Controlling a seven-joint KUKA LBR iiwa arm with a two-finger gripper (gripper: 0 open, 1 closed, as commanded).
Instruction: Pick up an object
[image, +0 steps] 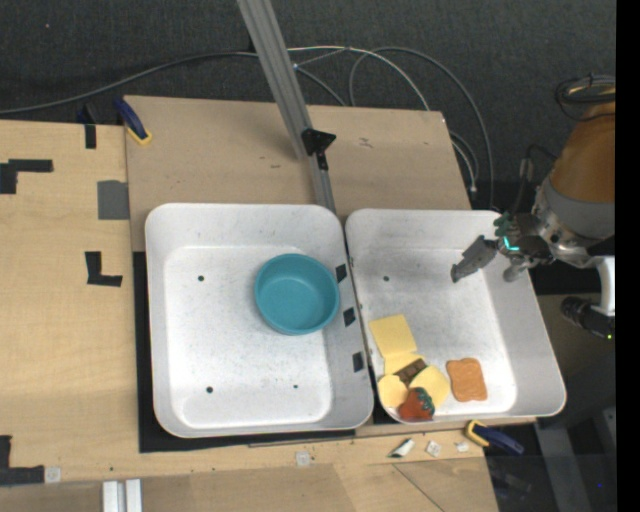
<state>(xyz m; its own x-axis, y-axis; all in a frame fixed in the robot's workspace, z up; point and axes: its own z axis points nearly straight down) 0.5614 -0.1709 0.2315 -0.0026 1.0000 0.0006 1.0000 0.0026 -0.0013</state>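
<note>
I read no writing anywhere. At right of frame, my gripper (487, 262) hung with fingers apart, holding nothing, above the right bin (440, 232).

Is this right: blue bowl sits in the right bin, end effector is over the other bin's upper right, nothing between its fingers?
Not quite. The camera view shows the blue bowl in the left bin, not the right one. The rest holds: the end effector is over the upper right of the right bin, with nothing between its fingers.
</note>
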